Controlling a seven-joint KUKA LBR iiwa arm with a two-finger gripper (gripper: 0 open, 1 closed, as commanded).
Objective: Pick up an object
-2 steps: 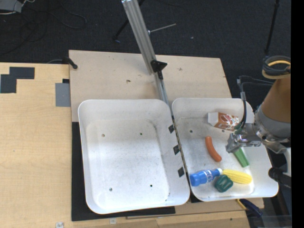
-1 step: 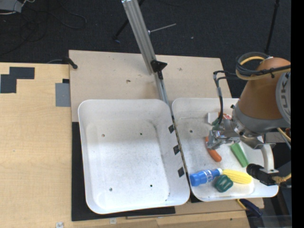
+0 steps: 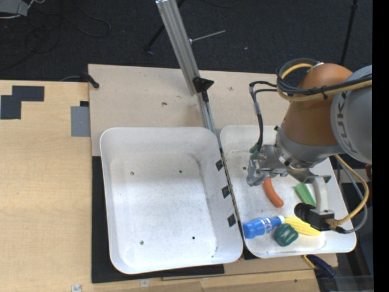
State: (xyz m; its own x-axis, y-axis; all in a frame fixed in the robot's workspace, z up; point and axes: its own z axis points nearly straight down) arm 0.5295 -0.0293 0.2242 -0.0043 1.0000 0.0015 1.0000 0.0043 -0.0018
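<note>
Light falls evenly from above, bright on the bench (image 3: 152, 96) and brightest on the two white bins. The left bin (image 3: 159, 198) is close to washed out across its floor, with only a faint grey gradient showing its rounded walls. The right bin (image 3: 238, 140) glares likewise along its far edge. Shadows are soft and short: a dim patch lies under the arm (image 3: 316, 117) on the right bin's floor, and a narrow dark strip runs along the left bin's near and left edges. The floor beyond the bench's far edge is dark and grainy. Focus is moderate overall; small items near the right bin's near corner look slightly soft, and fine detail is smeared by compression
</note>
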